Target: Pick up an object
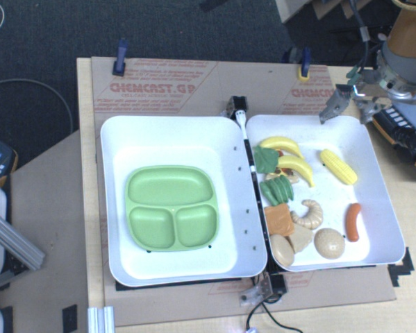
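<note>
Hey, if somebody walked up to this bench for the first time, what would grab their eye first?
Probably the green divided plate, alone in the left bin. Next, the cluster of toy food in the right bin: two bananas, a yellow corn cob, a red sausage and a shrimp, mostly crowded toward the divider. The gripper sits at that bin's far right corner, with nothing visible between its fingers.

bananas [288, 155]: two, yellow, curved, upper left of right bin
corn [338, 166]: yellow, slanted
sausage [353, 222]: red, upright
shrimp [309, 214]: beside orange block [279, 218]
</note>
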Robot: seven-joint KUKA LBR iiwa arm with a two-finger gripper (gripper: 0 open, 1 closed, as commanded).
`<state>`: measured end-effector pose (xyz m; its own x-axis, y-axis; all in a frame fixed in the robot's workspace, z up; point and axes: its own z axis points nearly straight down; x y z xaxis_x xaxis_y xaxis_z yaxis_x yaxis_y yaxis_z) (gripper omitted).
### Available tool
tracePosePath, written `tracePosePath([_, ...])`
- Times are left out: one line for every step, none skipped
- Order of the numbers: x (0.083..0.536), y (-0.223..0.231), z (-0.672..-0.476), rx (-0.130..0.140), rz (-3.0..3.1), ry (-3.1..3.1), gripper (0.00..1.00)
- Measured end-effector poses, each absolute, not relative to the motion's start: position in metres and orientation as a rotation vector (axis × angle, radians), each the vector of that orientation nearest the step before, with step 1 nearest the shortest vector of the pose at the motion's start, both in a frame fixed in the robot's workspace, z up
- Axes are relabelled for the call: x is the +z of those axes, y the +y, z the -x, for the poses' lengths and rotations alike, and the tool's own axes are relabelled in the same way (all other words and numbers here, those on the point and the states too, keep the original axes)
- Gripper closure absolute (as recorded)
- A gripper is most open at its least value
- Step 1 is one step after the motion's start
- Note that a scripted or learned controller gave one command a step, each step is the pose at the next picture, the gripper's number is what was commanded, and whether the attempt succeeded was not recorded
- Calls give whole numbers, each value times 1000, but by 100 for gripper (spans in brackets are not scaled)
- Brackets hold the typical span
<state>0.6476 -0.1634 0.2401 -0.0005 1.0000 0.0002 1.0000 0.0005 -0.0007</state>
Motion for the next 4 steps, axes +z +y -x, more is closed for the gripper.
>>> tracePosePath([98, -132, -595, 12, 2211, -2210, 0])
tracePosePath([84, -170, -656, 9, 2213, -2221, 0])
tracePosePath([85, -129, -600, 3, 2220, -2218, 0])
tracePosePath([135, -129, -480, 6, 2222, -2210, 0])
